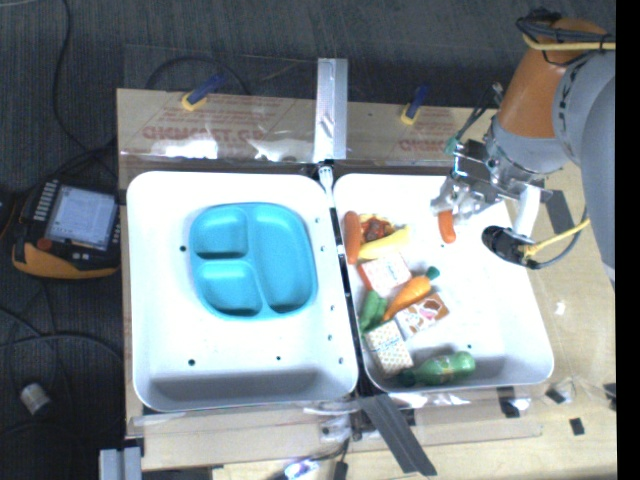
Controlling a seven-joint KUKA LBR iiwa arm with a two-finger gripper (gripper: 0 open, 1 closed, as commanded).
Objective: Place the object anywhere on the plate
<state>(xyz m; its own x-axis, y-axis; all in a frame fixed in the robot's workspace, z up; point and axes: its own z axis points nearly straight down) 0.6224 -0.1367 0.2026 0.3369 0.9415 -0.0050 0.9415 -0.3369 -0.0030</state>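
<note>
**A:** Two bins are set on the counter [585,393]. What is met first from the near side?

**B:** In the right bin [542,360] a green bottle [440,368] lies nearest. Behind it, toys are heaped against the middle wall [338,268], a carrot [412,292] among them.

**A:** And the plate?

**B:** The blue plate [255,258] is set in the left bin [150,368]. It is well apart from the tool [455,203], with the middle wall between them.

**A:** Where is the thing to be placed?

**B:** A small orange piece [446,227] is seen further back, over the bare floor of the right bin. It is touching the tip of the tool. Whether the tool is spread or pinched on the piece cannot be told.

**A:** What could go wrong from here?

**B:** Three faults may be feared.
- If the piece is caught only at its upper end, it could be shaken loose on the way across and dropped into the heap.
- If it is carried low, it could be knocked against the middle wall.
- If it is released near the plate's rim, it could roll off onto the bin floor.
</note>
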